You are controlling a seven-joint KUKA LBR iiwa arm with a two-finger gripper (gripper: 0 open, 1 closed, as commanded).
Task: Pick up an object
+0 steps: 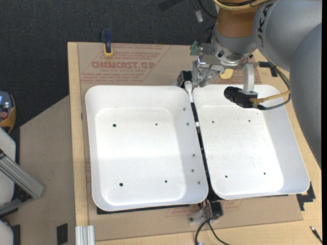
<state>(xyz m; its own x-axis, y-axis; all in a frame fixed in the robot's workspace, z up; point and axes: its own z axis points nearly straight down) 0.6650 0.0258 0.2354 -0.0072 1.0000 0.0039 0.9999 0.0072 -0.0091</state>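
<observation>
My gripper (203, 75) hangs over the far edge of the bins, just above the back left corner of the right bin (286, 137) and beside the seam between the two bins. A small pale yellow thing (226, 73) shows right next to the gripper on its right side, partly hidden by the wrist. Whether it lies behind the bin or is carried by the gripper I cannot tell. A small green piece (194, 48) sits at the gripper's upper left.
The left bin (97, 137) lies beside the right one on a brown board (133, 65). A blue and yellow clamp (107, 41) stands at the board's far edge. A black clip (183, 78) sits at the bins' far junction.
</observation>
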